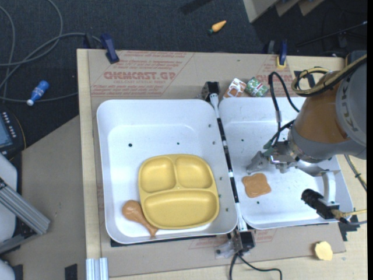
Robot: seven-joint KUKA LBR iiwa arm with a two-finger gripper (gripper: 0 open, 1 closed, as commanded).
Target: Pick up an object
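A flat tan piece [256, 185], shaped like a slice of toast, lies in the right bin [245, 127] near its left wall. My gripper [257, 163] hangs just above and behind that piece, pointing left, with nothing visibly held. In the left bin [116, 127] rests a yellow divided plate [178, 191]. An orange-tan drumstick-shaped toy [137, 213] lies against the plate's lower left edge.
Small snack packets [247, 87] lie on the bench behind the right bin. A yellow chunk [322, 250] sits on the bench at the front right. Blue clamps [109, 47] grip the board's far edge. The arm covers the right bin's right half.
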